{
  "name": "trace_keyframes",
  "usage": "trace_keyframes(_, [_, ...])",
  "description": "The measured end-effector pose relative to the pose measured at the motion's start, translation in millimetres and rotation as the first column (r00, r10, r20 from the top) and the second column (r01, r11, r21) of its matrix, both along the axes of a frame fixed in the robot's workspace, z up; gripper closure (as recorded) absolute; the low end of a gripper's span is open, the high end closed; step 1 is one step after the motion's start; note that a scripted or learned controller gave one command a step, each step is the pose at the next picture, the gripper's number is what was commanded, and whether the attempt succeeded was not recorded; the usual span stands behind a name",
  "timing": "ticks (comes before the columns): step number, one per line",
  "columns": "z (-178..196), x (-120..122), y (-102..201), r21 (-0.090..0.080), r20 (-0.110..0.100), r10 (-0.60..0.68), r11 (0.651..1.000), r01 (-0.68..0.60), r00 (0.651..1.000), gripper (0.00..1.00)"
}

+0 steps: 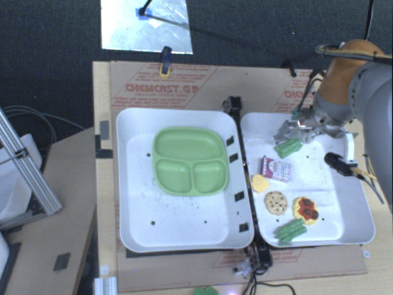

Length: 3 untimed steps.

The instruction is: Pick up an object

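The green divided plate (189,162) fills the left bin (132,226). In the right bin (356,226), a green pod (287,147) lies just under the gripper (293,130), above the pink packet (276,168). Jaw spread: cannot tell. Descending squarely astride the pod should serve best.

A pale green divided tray (190,161) sits in a white bin (132,183). The other white bin (350,211) holds two green pods (288,147), a purple-and-white packet (276,168), and a tan, dark-speckled cookie (276,202).
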<state>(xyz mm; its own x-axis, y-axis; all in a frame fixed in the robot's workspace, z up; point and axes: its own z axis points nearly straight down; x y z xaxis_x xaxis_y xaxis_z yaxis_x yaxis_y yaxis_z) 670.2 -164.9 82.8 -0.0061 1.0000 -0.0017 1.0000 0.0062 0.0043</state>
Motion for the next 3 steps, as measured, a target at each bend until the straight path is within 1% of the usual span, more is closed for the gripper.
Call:
trace_keyframes(1, [39.7, -0.3, 2.3, 0.001, 0.002, -0.001, 1.0, 0.001, 1.0, 0.0])
trace_keyframes(2, [2.2, -37.2, 55.2, 0.002, -0.002, 0.0, 1.0, 0.0, 1.0, 0.0])
trace_keyframes(3, [43.0, -31.7, 27.7, 0.0, 0.001, -0.006, 1.0, 0.006, 1.0, 0.0])
